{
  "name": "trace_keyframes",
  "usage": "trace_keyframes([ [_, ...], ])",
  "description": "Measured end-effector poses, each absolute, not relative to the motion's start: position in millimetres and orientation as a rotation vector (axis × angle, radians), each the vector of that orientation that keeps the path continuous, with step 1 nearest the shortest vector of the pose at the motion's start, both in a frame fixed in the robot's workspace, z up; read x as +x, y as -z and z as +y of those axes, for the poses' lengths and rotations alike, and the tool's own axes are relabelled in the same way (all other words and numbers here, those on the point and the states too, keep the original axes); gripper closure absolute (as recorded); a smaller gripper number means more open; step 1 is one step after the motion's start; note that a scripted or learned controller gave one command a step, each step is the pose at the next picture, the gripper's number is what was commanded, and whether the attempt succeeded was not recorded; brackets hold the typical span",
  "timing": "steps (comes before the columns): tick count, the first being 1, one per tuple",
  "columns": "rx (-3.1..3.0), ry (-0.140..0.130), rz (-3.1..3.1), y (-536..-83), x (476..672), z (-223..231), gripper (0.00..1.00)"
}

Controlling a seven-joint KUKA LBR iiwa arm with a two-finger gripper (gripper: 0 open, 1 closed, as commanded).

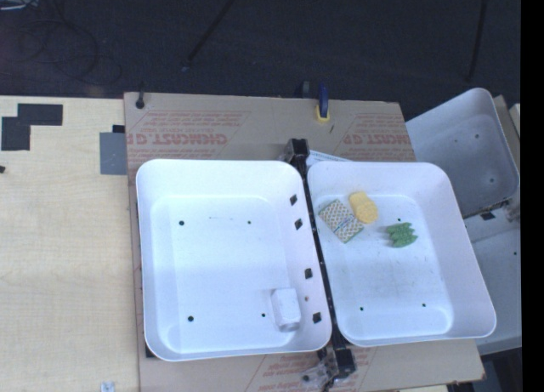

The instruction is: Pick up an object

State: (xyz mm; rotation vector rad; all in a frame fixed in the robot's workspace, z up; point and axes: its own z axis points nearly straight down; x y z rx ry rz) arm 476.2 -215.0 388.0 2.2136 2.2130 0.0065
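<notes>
The left bin (170, 195) holds one pale block (286, 307) near its lower right corner, close to the wall by the divider. It is white on white and hard to make out, so a grasp there may misjudge its edges or catch the bin wall. In the right bin (442, 297), toward its upper left, a patterned grey pad (341, 218) touches a yellow disc (364, 207); closing on one could drag or lift the other. A small green object (400, 234) lies just beside them, apart, the cleanest candidate, though it looks light and may slip. Its exact shape is too small to tell. Whether the fingers are open or closed I cannot tell.
</notes>
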Motion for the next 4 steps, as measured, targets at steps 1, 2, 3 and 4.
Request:
trace_keyframes([
  [1,2.231,0.009,2.232,-263.1,474.4,-196.3,1.0],
  [2,2.215,-0.005,2.214,-373.4,476.4,-215.6,1.0],
  [3,2.226,0.006,2.233,-279.0,474.9,-173.5,1.0],
  [4,2.212,-0.005,2.214,-399.9,476.6,-204.7,1.0],
])
